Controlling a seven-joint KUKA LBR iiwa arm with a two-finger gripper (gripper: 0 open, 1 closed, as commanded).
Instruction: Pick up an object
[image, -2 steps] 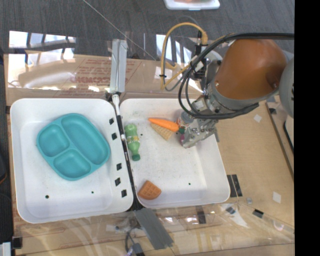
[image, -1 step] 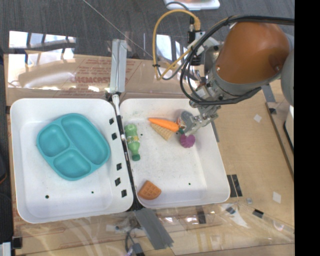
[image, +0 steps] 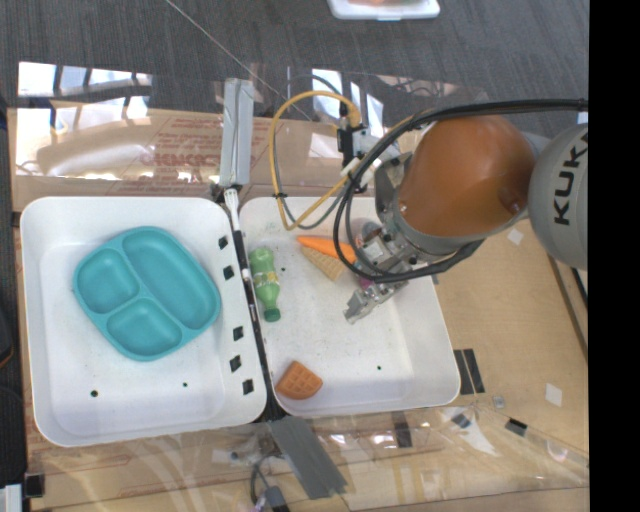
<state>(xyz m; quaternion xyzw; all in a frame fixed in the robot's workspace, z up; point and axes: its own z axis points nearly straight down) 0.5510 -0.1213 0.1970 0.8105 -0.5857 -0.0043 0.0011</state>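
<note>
The right bin (image: 420, 370) holds a green bottle-shaped toy (image: 265, 283) by its left wall, an orange carrot (image: 322, 245) lying next to a tan ice-cream cone (image: 325, 264), and a waffle piece (image: 299, 381) near the front edge. My gripper (image: 364, 301) hangs over the middle of this bin, just right of the cone, beneath the orange wrist band (image: 465, 178). Nothing shows between its fingers.
The left bin (image: 60, 390) carries a teal divided plate (image: 147, 290). A divider with black clips (image: 240, 320) separates the bins. Yellow and black cables (image: 310, 150) loop above the right bin's back wall. The arm covers the right bin's back right corner.
</note>
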